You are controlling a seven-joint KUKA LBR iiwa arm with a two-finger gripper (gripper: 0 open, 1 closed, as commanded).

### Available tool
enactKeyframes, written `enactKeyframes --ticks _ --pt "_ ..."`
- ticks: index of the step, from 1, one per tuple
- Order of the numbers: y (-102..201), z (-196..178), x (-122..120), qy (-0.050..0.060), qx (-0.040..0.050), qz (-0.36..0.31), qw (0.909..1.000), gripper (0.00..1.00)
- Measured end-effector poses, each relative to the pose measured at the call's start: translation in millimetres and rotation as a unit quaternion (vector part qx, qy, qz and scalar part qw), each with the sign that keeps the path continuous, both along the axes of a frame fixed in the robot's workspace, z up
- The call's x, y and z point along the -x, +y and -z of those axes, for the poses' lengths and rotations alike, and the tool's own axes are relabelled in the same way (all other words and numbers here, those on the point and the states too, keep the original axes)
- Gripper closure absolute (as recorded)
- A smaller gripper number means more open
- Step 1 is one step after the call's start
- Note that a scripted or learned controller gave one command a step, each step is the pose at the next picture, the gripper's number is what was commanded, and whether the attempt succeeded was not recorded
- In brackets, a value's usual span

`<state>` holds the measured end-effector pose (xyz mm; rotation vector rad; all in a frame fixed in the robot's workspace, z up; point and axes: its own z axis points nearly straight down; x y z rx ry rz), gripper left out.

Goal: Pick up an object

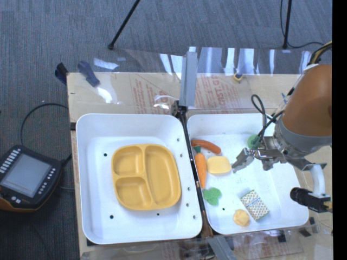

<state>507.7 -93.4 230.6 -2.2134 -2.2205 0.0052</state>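
Arm and bins seen from above. The gripper (242,161) hangs over the middle of the right bin (303,213), reaching in from three o'clock. Its fingers (239,164) look slightly parted and nothing shows between them, so it holds nothing.

The nearest candidate is the pale yellow block (219,165), lying just beside the fingertips at nine o'clock, its long axis running roughly from nine to three. Beyond it, along the bin's left wall, lie the carrot (201,168), long axis from twelve to six, and the red sausage (206,145) at about ten o'clock. The green piece (212,195) lies at seven o'clock, the patterned box (255,205) at five o'clock and the small yellow lump (241,217) at six o'clock, all apart from the gripper.

The left bin (89,145) bears a yellow divided plate (145,176), well apart.

Judgement: a short move toward nine o'clock, then down, would bring the fingers around the block.
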Motion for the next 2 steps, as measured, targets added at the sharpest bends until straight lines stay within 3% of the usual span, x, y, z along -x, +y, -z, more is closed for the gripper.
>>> enactKeyframes --ticks 1,2 --pt "-62.4 75.9 35.8 0.004 -0.0004 0.001 1.0000 0.00" --pt "-73.3 145.8 33.2 0.000 -0.0008 0.017 0.9998 0.00"
